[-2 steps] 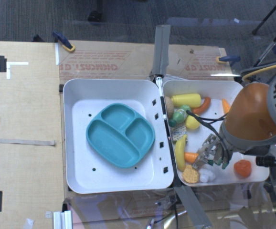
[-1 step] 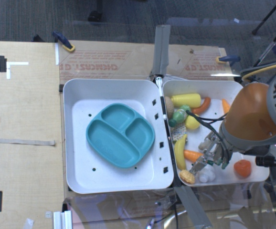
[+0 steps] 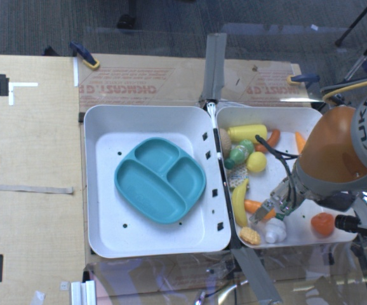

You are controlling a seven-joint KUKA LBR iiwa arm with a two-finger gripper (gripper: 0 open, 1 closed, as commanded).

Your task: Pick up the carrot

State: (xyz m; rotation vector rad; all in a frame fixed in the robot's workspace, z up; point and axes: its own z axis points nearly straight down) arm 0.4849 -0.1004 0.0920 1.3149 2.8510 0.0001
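Partly hidden carrot (image 3: pixel 253 205) beneath gripper (image 3: pixel 267 212), grip unclear, arm (image 3: pixel 333 151) covering right bin (image 3: pixel 310 114)

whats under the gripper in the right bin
The gripper is down on the carrot, beside the banana, with a white item just below. The arm covers whatever lies further right.

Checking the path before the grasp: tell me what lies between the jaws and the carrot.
In the camera view nothing lies between: the gripper is right at the carrot, beside the banana.
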